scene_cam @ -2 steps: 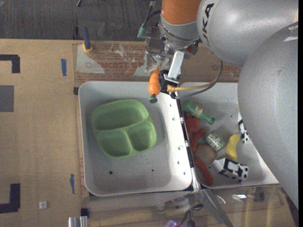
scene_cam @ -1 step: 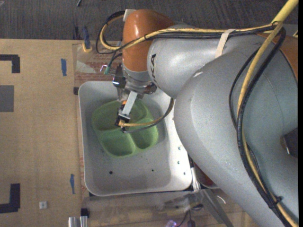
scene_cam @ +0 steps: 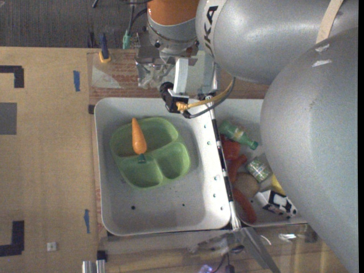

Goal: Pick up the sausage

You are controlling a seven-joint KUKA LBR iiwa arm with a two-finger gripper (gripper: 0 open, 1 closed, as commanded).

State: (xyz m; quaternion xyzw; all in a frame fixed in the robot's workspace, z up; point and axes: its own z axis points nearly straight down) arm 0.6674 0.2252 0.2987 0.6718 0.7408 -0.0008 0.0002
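Observation:
A reddish-brown sausage (scene_cam: pixel 245 204) lies in the right bin (scene_cam: pixel 223 169), close to the wall it shares with the left bin and partly under the arm. It sits beside a brown rounded item (scene_cam: pixel 245 184). My gripper (scene_cam: pixel 150 76) hangs at the top of the camera view, over the far rim of the left bin (scene_cam: pixel 114 209) and well away from the sausage. Nothing shows in its grasp.
A green divided plate (scene_cam: pixel 170 164) with an orange carrot (scene_cam: pixel 138 136) on it sits in the left bin. The right bin also holds a green bottle (scene_cam: pixel 238 134), a red item (scene_cam: pixel 232 153), a small can (scene_cam: pixel 259 168) and a black-and-white pack (scene_cam: pixel 277 202). The arm's large grey body covers the right side.

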